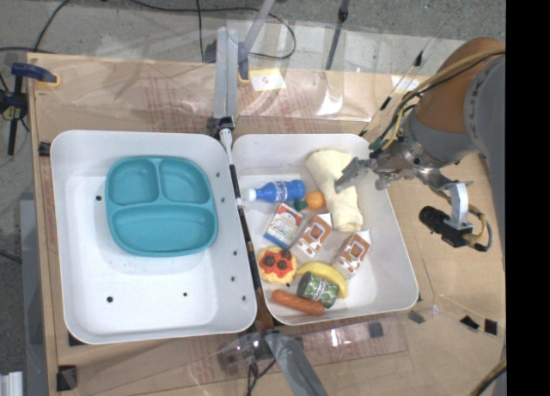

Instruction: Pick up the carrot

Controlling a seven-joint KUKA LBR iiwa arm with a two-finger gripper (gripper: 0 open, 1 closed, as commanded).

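Honestly, my tool [348,175] hangs over the pale bread loaf [338,186] at the back of the right bin [400,261], and I cannot tell whether it is open or closed, while the carrot [298,302] lies at the front edge, just beside the green jar [317,287] and the banana [328,274]. I judge I should come down along its length from the free front side. No writing on the small cartons [315,233] is readable.

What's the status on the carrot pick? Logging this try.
Gripper over the bread roll, right bin. Carrot untouched at near edge, well apart. Banana and jar crowd it.
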